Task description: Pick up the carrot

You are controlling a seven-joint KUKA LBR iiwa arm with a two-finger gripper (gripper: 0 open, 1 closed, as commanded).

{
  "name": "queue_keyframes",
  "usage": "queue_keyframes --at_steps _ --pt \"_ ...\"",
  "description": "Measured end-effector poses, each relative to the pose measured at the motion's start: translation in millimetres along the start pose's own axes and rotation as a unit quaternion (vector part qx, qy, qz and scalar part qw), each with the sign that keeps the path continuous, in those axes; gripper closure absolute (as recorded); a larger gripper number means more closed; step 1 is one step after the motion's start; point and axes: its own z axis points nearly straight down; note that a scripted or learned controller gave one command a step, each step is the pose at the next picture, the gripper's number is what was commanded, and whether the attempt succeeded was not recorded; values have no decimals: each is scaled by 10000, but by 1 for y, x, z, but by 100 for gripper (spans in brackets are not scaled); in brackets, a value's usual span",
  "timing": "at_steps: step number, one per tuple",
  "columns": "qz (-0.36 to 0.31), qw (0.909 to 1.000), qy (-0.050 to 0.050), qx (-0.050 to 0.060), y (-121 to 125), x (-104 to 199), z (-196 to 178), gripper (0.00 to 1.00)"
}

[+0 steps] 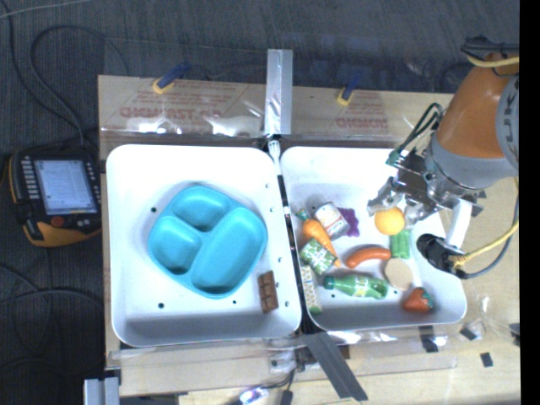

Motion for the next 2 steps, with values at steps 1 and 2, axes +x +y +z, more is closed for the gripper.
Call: queue_keyframes --at_steps 1,2 --pt "1188 9929 4 23 -20 74 59 100" --pt "544 9985 -12 -2 30 72 57 100"
